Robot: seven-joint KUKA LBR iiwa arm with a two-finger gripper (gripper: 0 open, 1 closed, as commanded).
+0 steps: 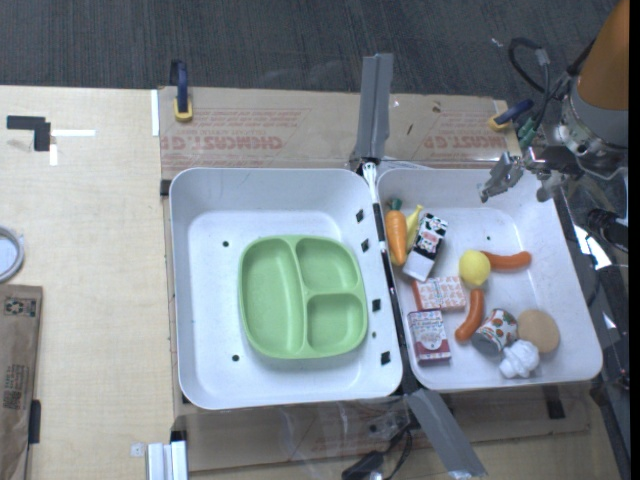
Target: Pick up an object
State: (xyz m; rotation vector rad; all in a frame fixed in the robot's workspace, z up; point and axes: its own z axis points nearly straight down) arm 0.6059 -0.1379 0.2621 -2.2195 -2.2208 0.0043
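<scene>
Two shallow white bins are shown side by side; the right-hand white bin holds the candidate objects, and the left-hand white bin holds a pale green three-compartment plastic tray.

The two-finger gripper is seen at the far edge of the right bin, raised above the rim. Nothing is seen between its fingers; how far they are parted cannot be told at this size.

The objects lie crowded in the right bin: an orange toy carrot against the left wall, a black-and-white spotted carton just beside it, a yellow round lemon-like fruit touching a red-orange toy sausage, a second orange sausage, a small pink patterned packet, a red-and-white box, a small grey-and-red can, a tan round bun-like piece and a white lumpy cauliflower-like piece.

Risks, as judged: because the pieces touch or nearly touch, a descent may land a finger on a neighbour, so that the target is pushed aside or two pieces are pinched. Round, smooth items such as the lemon could roll or slip free. Pieces against the left wall leave little room for a finger. The bin rim beneath the gripper could be struck on a low approach.
</scene>
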